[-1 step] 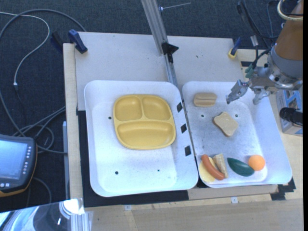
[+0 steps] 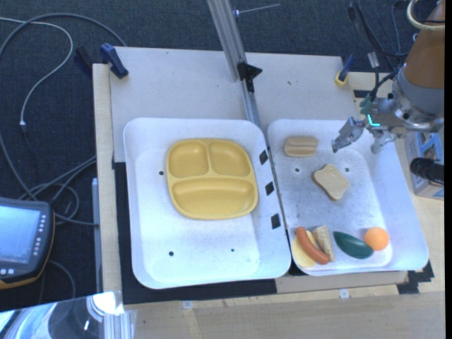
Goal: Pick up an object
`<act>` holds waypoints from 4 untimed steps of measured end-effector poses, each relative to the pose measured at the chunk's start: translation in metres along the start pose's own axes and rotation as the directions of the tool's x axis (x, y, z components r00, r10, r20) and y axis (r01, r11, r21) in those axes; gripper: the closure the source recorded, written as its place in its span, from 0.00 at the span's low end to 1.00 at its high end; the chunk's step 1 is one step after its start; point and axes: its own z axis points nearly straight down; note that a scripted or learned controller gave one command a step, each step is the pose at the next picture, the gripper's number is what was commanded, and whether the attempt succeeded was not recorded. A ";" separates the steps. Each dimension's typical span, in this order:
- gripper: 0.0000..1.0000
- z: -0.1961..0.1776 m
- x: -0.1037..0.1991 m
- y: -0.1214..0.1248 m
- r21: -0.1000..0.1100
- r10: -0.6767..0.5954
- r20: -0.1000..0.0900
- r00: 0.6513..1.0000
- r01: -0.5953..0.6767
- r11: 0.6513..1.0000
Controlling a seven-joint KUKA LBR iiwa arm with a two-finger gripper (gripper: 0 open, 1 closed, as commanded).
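Over the far right corner of the right bin point(image 2: 395, 189), we found the claw point(image 2: 364, 138) hanging from the grey arm point(image 2: 424, 69), which entered from the right with its orange band above the wrist. We saw its two fingers point(image 2: 346, 134) spread apart, with nothing between them. They stood above the bin floor, touching no item as far as we could judge.

Nearest the claw we noted a tan bread roll point(image 2: 301, 146), lying to its left near the bin's far wall. A slice of bread point(image 2: 331, 182) lay on the floor nearer the bin's middle, apart from the roll and below the claw in the picture.

Along the near wall of the same bin we recorded a row of toy foods: a hot dog point(image 2: 311, 246), with a pale wedge-shaped piece point(image 2: 323, 239) just beside it whose kind we could not tell, then a dark green vegetable point(image 2: 352, 245), then an orange point(image 2: 377, 239) touching or nearly touching the green one.

Across the divider, the left bin point(image 2: 141, 210) held a yellow divided plate point(image 2: 210, 178) with three compartments, lying flat in the far half.

Outside the bins we logged a metal pole point(image 2: 227, 27) rising from the bench's far edge, black cables point(image 2: 42, 69) on the dark floor, and a pendant screen point(image 2: 21, 239) at the left.
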 end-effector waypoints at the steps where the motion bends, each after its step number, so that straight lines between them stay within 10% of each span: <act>1: 0.00 0.042 -0.002 -0.001 0.005 0.001 0.000 1.000 -0.001 1.000; 3: 0.00 0.147 -0.009 -0.005 0.007 0.002 -0.001 1.000 -0.002 1.000; 4: 1.00 0.131 -0.009 -0.002 -0.003 0.001 0.000 1.000 -0.001 1.000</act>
